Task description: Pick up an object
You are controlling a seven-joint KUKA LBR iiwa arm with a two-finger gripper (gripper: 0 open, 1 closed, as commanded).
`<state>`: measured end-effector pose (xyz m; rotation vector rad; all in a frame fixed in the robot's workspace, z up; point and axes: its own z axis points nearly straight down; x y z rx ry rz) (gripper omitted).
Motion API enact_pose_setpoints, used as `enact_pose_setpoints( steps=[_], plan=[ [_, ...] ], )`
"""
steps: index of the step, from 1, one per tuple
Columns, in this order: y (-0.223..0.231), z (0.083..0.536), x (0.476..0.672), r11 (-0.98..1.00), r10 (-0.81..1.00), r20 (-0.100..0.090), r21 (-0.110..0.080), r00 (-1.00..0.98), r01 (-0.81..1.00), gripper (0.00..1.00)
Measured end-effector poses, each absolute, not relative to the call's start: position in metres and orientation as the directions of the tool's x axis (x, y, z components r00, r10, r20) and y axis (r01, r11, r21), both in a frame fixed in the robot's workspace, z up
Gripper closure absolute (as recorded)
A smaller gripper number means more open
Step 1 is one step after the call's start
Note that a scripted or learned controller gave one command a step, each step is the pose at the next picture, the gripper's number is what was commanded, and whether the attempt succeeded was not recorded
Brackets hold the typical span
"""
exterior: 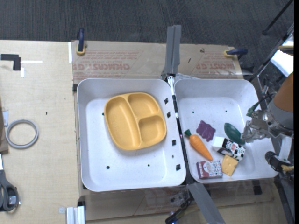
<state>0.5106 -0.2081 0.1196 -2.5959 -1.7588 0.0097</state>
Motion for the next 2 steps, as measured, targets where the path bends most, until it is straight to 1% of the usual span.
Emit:
enact_pose_setpoints(
  steps=[1,2],
  plan=[
    [-0.141,0.118,0.527,-0.588,0.809,-0.003,-0.003,0.588,0.809,1.0],
    [-0.148,0.363,0.558,-0.379,0.926,-0.003,-0.003,0.379,0.926,1.0]
  ],
)
